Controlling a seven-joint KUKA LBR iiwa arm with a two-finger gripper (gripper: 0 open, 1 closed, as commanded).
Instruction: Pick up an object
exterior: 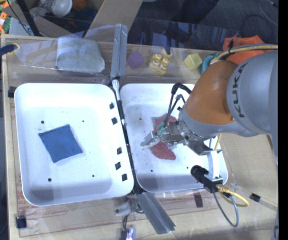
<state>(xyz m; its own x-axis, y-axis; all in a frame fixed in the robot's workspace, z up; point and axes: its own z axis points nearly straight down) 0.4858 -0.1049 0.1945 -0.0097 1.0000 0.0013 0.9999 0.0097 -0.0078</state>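
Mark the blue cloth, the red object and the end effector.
blue cloth point(60, 142), camera view, middle of the cloth in the left bin.
red object point(165, 152), camera view, its lower lobe in the right bin.
end effector point(156, 136), camera view, between its fingertips.

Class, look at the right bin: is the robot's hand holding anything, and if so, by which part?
It cannot be told. The hand sits low over a reddish-pink soft object in the right bin, but no grip shows.
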